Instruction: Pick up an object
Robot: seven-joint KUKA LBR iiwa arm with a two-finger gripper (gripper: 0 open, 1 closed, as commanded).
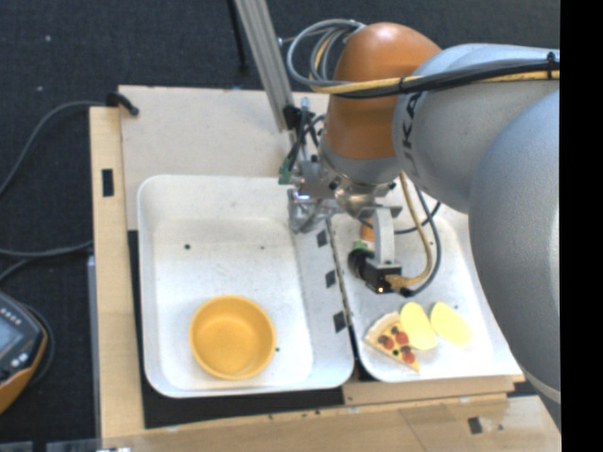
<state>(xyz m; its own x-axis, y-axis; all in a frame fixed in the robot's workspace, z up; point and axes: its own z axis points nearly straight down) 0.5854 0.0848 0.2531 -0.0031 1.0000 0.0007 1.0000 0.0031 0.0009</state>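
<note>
A black cable (42,135) runs across the dark floor at far left, and part of a dark device with an orange edge (17,347) sits at the lower left corner. The counter (108,281) is tan, with a paler board (188,130) lying across its far part. On it stands the left bin (165,205), white and shallow, lightly speckled with dark flecks. A yellow bowl (233,336) sits upright in the near part of this bin, toward its near right corner, close to the bin's wall but apart from everything else. A grey metal rail (264,45) slants down from the top edge toward the far right corner of the left bin. The arm (471,130) enters from the right, grey, with its orange band (377,83) above the wrist and looped cables (316,50) beside it. The claw (311,210) hangs over the far end of the ridge where the two bins meet; its state cannot be told, as the wrist hardware covers it from above, and no object is seen in it. A black fitting with a small light (369,269) hangs below the wrist over the right bin (471,295). In the near part of the right bin lie a toy pizza slice (394,343) and, touching it on the right, two yellow pieces (435,326) side by side. All three lie well apart from the claw.
</note>
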